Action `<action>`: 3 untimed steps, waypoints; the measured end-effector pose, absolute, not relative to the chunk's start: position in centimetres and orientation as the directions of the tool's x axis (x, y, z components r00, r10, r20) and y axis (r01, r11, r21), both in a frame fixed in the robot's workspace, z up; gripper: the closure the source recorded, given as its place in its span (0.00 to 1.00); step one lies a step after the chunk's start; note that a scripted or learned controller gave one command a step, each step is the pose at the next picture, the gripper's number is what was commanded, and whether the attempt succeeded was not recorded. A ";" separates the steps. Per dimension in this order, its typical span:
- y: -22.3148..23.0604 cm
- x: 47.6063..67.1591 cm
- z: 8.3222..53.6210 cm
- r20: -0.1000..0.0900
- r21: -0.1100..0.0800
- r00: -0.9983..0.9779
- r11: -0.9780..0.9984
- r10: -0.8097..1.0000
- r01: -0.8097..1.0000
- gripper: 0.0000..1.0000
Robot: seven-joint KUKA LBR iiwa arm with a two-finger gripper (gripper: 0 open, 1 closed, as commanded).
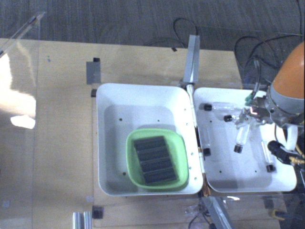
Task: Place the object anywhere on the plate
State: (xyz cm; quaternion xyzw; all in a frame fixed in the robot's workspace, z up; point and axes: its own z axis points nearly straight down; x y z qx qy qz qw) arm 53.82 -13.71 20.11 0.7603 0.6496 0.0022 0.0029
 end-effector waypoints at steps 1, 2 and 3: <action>-8.1 49.7 18.4 0.000 0.003 -0.001 0.001 1.000 1.000 1.00; 3.8 49.2 22.4 0.001 0.008 -0.063 0.063 0.998 0.998 1.00; 3.7 49.2 22.4 0.001 0.008 -0.062 0.062 0.998 0.998 0.00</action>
